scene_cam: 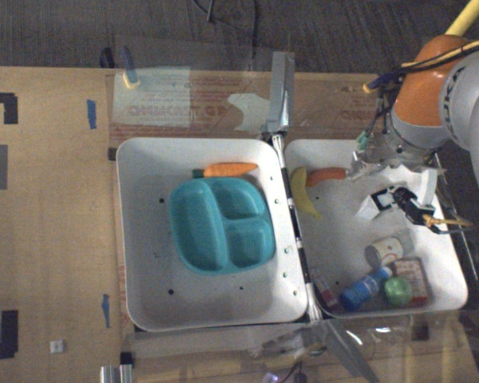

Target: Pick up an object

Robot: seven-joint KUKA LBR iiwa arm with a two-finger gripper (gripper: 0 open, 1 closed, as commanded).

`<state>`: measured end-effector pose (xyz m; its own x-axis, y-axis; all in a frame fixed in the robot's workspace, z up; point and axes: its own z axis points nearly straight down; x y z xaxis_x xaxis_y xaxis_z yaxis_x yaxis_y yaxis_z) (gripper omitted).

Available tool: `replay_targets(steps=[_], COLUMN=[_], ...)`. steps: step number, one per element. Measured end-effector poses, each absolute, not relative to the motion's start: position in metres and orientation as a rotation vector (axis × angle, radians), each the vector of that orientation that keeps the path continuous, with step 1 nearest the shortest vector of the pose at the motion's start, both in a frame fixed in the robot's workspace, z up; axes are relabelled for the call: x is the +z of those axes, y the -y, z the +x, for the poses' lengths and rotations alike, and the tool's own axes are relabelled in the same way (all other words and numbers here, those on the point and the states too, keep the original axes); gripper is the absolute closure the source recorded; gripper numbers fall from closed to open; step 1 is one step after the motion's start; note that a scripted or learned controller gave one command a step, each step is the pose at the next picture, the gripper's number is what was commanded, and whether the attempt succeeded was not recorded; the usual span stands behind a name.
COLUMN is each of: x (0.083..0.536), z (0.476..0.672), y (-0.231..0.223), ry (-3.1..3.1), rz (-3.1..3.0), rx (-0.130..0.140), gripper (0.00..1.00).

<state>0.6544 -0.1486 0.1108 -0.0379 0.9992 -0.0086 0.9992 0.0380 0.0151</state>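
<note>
In the camera view the gripper hangs over the upper part of the right bin, toward the frame's right. Whether it is released or clenched cannot be told. Just left of it lies an orange-red piece, oblong and smooth, close beside a curved yellow banana. At the bin's lower edge lie a blue bottle and a green ball. The left bin holds a teal divided tray, with a carrot just above it.
</note>
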Motion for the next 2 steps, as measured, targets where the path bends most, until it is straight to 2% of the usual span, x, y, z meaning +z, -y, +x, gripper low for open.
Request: replay_targets(steps=[1,2], x=[0.088,0.193], z=[0.613,0.655], y=[0.193,0.15], ry=[-2.453,-2.207], rz=[1.953,2.231], rx=[0.006,0.002], gripper=[1.0,1.0])
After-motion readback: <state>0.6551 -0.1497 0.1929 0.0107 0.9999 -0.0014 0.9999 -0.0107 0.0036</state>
